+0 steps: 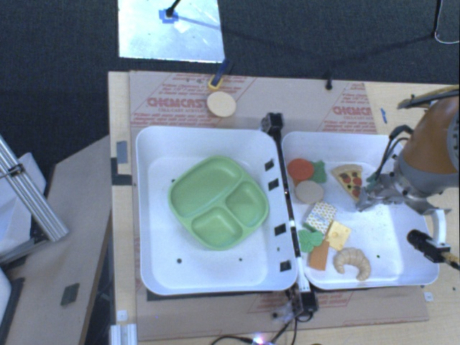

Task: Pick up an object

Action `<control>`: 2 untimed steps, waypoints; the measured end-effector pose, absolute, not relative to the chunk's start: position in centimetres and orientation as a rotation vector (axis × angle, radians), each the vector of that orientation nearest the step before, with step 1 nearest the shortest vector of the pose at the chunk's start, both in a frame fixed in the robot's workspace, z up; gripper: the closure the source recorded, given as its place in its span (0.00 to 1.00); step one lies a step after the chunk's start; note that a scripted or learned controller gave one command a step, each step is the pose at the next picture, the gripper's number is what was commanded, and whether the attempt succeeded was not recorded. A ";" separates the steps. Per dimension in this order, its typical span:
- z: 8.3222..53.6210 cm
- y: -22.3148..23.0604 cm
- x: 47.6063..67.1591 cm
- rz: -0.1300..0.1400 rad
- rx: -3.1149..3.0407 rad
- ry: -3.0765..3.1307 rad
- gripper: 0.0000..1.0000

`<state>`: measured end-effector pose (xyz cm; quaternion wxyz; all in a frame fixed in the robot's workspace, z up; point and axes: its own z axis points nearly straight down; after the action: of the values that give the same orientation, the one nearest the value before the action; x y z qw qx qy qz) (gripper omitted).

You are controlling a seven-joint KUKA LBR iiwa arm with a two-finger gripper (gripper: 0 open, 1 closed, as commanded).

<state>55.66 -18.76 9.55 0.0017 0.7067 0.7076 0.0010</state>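
**A:** So, starting at the left of the frame, what's in the first bin?

**B:** The left bin (154,192) holds one thing, a green divided plate (218,201), lying flat near its middle. Above it, on the cardboard at the upper centre, sits a pale wooden disc (221,104).

**A:** And across the divider?

**B:** The right bin (388,257) has the toy food, gathered toward its left half. A red tomato (301,169) is at the top with a beige round piece (310,191) touching it just below. Further down come a checkered cracker (321,216), a yellow cheese cube (338,234), a green piece (310,239) and an orange wedge (319,255), all bunched together. A croissant (351,262) lies at the lower edge of that cluster, and a pizza slice (350,180) sits apart in the upper middle.

**A:** Where's the gripper?

**B:** The gripper (368,194) is low in the right bin, just beside the pizza slice on its right. Whether it is spread or pinched together, I cannot tell; the wrist covers it.

**A:** Progress?

**B:** I'd judge nothing is picked yet. Every piece rests on the bin floor. The grasp and lift remain, and the pizza slice looks the likeliest target.
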 end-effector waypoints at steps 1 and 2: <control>14.1 -19.2 55.3 0.003 2.218 2.218 1.00; 18.8 -18.7 55.9 0.005 2.212 2.222 1.00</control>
<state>55.89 -18.67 18.77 0.0031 0.7054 0.7088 0.0017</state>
